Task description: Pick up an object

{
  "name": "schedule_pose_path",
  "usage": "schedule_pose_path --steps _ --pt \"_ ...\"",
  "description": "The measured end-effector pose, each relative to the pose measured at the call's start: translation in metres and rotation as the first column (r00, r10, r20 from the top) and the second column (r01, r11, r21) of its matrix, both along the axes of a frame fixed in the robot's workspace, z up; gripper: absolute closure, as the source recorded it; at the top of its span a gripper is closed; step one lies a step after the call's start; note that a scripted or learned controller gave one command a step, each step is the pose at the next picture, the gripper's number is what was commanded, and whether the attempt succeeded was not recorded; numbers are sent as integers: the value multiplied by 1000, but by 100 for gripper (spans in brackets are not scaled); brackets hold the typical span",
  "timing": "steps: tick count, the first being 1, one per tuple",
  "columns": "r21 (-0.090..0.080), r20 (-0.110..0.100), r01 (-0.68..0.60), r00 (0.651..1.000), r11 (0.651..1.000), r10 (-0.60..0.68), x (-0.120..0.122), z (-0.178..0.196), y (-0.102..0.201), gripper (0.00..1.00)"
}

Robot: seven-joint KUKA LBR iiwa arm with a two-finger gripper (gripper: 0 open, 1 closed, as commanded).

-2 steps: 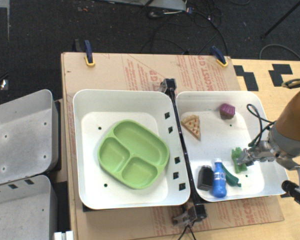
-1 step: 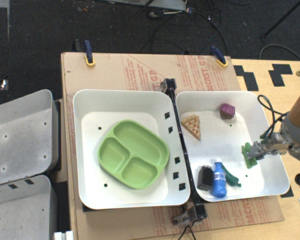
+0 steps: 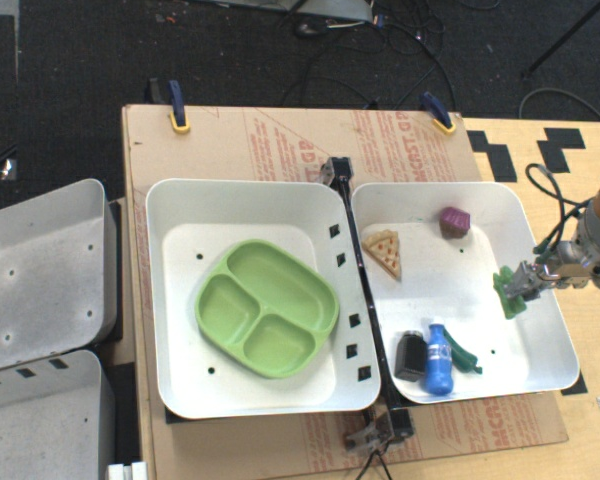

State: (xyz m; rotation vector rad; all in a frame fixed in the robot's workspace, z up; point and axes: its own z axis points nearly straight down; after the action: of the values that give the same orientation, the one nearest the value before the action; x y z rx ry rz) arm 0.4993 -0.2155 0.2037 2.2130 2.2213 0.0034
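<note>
Two shallow white bins sit side by side on a cardboard-topped bench. The left bin [image 3: 170,268], at centre-left of the frame, holds a green divided plate [image 3: 268,308] lying flat. The right bin [image 3: 500,203] holds the loose candidates for picking: a purple block [image 3: 455,221] near its upper wall, a tan waffle-patterned wedge [image 3: 384,253] at its upper left beside the divider, and at its lower edge a black block [image 3: 411,356] touching a blue bottle [image 3: 438,358], with a green strip [image 3: 464,356] just to the right of the bottle.

The gripper [image 3: 525,283] enters from the right edge of the frame and sits over the right wall of the right bin. A small green object [image 3: 509,293] appears at its tip, against or just above the bin wall. Whether the pincer is open, closed or gripping that green object cannot be told at this resolution; contact is not confirmed.

Judgement: the step in hand is the grasp, or the first lift, at the right wall. No object is seen clearly raised off the bin.

Recommendations for doing the step well:
- Confirm the green object sits squarely between both pads before any lift.
- Lift straight up, clear of the sloped wall, so the piece is not scraped out against the rim.
- If the grip proves empty, the purple block stands well apart from its neighbours and offers the cleanest approach; the bottle and black block are touching and risk a double contact.
</note>
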Motion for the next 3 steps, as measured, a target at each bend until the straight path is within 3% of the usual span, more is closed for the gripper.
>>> schedule_pose_path --steps 1,2,3 --pt "0 -1 1 1000 1000 -1 -7 59 -2 100" --pt "1 -4 1 1000 1000 -1 -6 77 -2 100" --pt "1 -4 -1 1000 1000 1 22 76 41 100"
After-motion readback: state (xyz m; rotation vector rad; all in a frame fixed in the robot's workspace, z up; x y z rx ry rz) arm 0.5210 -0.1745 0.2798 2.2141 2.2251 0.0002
